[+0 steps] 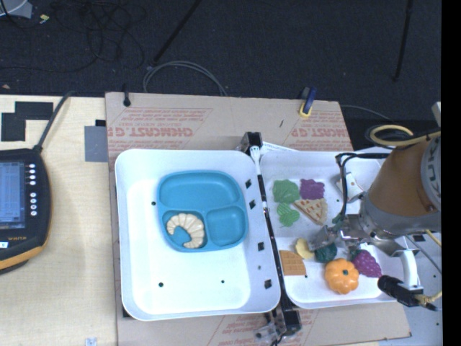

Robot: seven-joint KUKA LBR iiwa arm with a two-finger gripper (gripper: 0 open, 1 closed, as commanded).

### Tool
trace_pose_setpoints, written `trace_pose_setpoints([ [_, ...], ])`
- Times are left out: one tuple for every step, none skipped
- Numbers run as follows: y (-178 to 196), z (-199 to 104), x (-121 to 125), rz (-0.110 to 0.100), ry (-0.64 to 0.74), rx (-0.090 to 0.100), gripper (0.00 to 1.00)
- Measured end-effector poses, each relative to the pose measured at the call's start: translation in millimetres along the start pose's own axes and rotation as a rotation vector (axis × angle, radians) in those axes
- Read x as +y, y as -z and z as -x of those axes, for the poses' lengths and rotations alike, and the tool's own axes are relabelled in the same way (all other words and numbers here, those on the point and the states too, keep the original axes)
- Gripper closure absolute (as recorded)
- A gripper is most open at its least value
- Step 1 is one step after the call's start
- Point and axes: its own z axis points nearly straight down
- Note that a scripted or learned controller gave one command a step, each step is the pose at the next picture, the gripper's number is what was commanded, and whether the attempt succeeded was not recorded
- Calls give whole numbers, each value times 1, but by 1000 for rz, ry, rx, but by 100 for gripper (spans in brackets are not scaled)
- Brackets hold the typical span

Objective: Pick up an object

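The right bin [288, 171] holds several toy foods: a green leafy piece [286, 191], a purple piece [312, 189], a pizza slice [312, 210], a second green piece [288, 215], a brown cracker [292, 263], a small yellow piece [304, 249], a dark teal piece [325, 251], an orange pumpkin [341, 275] and purple grapes [367, 263]. My gripper [337, 235] is low in this bin, just above the teal piece and below the pizza slice. The arm's orange band [400, 186] rises to its right.
The left bin [137, 265] carries a blue divided plate [203, 209] with a croissant [186, 229] in its lower-left compartment. A black and yellow pendant [18, 204] lies on the bench at far left. Cables run behind the bins.
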Motion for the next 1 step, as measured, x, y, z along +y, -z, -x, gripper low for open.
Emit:
trace_pose_setpoints([
  [-12,-9,7,4,3,-1,0],
])
